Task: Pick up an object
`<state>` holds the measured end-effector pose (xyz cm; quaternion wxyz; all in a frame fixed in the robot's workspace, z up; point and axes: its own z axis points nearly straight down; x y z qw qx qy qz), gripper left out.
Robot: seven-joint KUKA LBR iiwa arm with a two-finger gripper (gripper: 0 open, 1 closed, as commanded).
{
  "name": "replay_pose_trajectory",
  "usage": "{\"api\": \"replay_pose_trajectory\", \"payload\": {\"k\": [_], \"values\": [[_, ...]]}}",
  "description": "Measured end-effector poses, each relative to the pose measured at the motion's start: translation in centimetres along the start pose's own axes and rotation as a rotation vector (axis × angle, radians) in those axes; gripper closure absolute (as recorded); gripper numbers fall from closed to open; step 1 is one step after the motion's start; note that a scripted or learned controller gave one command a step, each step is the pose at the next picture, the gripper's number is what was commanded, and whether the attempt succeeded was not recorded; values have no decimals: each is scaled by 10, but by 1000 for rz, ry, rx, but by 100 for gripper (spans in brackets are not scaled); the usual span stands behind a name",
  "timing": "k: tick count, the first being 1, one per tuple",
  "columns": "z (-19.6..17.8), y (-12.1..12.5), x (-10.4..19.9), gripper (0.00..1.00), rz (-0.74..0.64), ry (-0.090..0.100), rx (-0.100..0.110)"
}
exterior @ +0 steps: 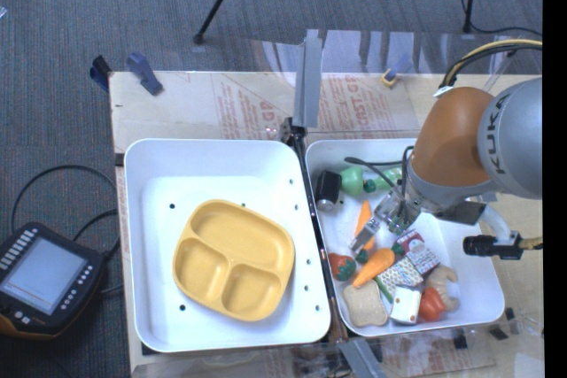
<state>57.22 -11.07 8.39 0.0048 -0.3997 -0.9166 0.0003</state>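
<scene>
Presently, two white bins on the bench. Left bin [146,190]: one yellow divided plate [233,258], three compartments, lying flat near the middle.

Right bin [492,283]: a clutter of toy food. Items: black cylinder [328,188] at the upper left corner; green bottle [361,181] just beside it; thin orange carrot [363,218] below the bottle; larger carrot [373,266] with a green top, lying at a slant near the bin's centre; red tomato [339,264] at the left wall; bread slice [364,304] at the lower edge; small printed cartons [409,266] and a red piece [431,304] (kind unclear) toward the lower right.

Arm: grey, orange band [452,139], reaching in from the right over the right bin. Gripper [379,227]: lowered between the thin carrot and the cartons, just above the larger carrot. Whether it is open or closed, or has hold of anything, cannot be told.
</scene>
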Motion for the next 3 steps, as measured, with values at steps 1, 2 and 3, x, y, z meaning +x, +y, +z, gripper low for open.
{"api": "replay_pose_trajectory", "payload": {"k": [1, 2, 3], "values": [[-12, -2, -3, 100, 10, -1, -2], [-177, 28, -19, 100, 194, -15, -13], [-129, 110, 30, 100, 560, -3, -1]]}}
